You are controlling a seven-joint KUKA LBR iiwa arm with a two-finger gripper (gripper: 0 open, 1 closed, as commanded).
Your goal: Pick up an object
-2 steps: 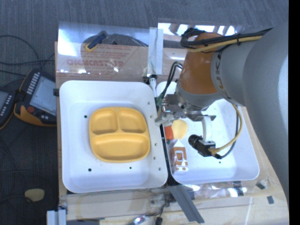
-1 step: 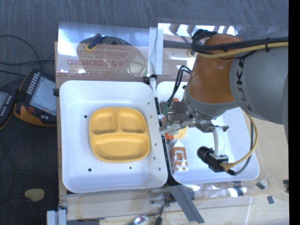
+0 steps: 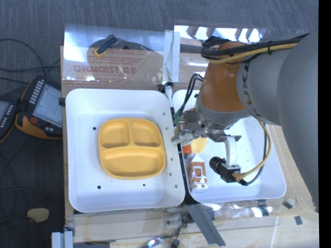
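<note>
clear sheet | red print, mirrored | illegible; nothing else readable

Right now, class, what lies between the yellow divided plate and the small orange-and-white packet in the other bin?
In the camera view, the bins' two adjoining white walls run between the yellow plate and the packet.

A divided plate lies in the left bin. In the right bin, a small carton lies near its left wall.
</note>
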